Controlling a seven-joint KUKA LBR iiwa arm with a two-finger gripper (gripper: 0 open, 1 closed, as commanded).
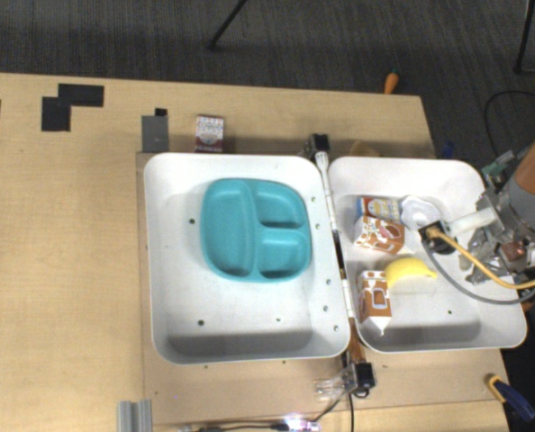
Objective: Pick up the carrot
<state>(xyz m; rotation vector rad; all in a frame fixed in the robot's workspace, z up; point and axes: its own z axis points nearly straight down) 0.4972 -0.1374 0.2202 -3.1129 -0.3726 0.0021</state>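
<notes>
Cannot tell whether the gripper point(511, 246) is wide or narrow, low at the right bin's point(448, 338) edge. Cannot place the carrot among packets point(379, 234) and lemon point(410, 273); probably hidden under the arm point(533, 183), hence that low reach.

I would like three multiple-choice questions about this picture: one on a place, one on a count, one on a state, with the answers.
1. Where is the teal plate?
A) in the left bin
B) on the bare bench
C) on the floor

2. How many brown packets lie in the right bin?
A) none
B) two
C) five

3. How does the teal plate lie?
A) flat, hollows up
B) upside down
C) on its edge

Answers: 1 A, white walls surround it; 2 B, one lies above the other; 3 A, its hollows face the camera.
</notes>
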